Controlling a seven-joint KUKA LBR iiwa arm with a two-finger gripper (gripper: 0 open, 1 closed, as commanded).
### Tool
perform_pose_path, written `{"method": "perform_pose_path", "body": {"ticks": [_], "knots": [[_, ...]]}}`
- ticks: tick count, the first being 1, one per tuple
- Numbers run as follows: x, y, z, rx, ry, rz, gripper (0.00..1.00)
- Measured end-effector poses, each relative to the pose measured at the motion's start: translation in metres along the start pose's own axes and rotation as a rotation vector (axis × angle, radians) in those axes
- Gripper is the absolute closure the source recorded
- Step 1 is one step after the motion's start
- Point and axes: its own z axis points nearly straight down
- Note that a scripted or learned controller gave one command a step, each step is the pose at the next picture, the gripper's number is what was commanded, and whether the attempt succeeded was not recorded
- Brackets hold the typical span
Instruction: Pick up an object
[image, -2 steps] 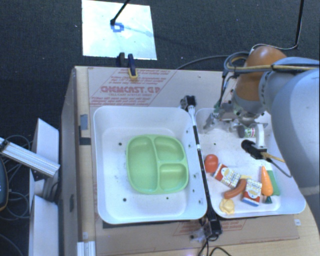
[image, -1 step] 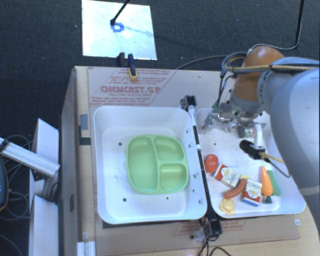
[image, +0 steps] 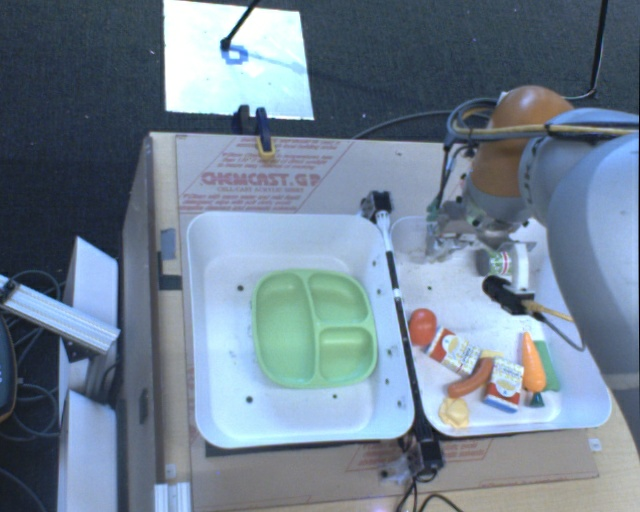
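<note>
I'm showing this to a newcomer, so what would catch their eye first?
Probably the green divided plate lying alone in the left bin. Next, the grey arm reaching over the right bin, where a red ball, carrot and sausage cluster.

Dark carpet floor (image: 80, 100), bright patch (image: 237, 58)

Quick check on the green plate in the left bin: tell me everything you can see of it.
The green plate is a pale lime tray, plastic by its look, with rounded corners and three compartments: one tall on its left, two smaller stacked on its right. It lies flat, right way up, slightly rotated, on the floor of the left bin, toward the bin's middle and right. Nothing lies in its compartments, and nothing but the bin floor touches it.
</note>
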Motion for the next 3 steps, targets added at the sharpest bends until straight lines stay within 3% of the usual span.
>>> {"method": "perform_pose_path", "body": {"ticks": [1, 2, 3], "knots": [[0.000, 0.000, 0.000, 0.000, 0.000, -0.001, 0.00], [0.000, -0.001, 0.011, 0.004, 0.001, 0.003, 0.00], [0.000, 0.000, 0.000, 0.000, 0.000, 0.000, 1.00]]}}
